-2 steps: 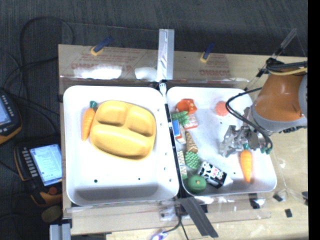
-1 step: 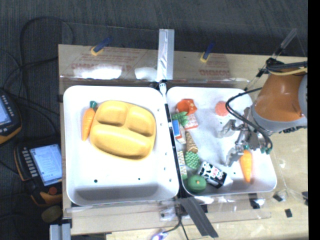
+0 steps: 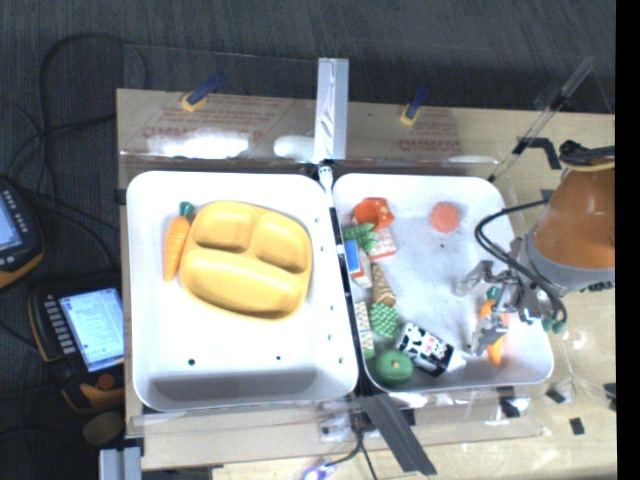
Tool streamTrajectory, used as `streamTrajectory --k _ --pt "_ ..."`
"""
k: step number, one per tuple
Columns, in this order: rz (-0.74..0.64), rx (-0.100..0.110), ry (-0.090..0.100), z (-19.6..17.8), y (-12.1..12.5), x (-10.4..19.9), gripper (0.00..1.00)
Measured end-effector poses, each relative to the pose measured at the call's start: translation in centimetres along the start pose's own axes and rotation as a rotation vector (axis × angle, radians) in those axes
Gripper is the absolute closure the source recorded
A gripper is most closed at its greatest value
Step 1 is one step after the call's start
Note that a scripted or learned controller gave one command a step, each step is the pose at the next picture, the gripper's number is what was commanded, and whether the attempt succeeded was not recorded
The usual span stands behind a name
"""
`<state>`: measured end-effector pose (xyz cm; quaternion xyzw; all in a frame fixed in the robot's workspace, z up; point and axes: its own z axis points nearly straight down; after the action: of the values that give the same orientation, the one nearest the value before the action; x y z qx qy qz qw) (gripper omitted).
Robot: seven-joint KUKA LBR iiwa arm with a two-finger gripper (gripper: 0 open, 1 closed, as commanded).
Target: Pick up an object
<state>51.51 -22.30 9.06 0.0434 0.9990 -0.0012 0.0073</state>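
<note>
From the fixed overhead camera, the claw hangs low over the right shallow white bin, near its right wall — a judgement, but it looks placed to try for the small orange piece just beneath it. Whether it is apart, together or clamped on anything I cannot tell; cables blur it. Other candidates crowd the bin's left side: a black-and-white spotted block and a green round toy. The left white bin keeps a large yellow moulded tray and a plastic carrot — well apart.
</note>
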Motion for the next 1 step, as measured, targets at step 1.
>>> streamTrajectory --k 1 --pt "0.036 0.002 -0.005 -0.11 1.07 2.59 0.00"
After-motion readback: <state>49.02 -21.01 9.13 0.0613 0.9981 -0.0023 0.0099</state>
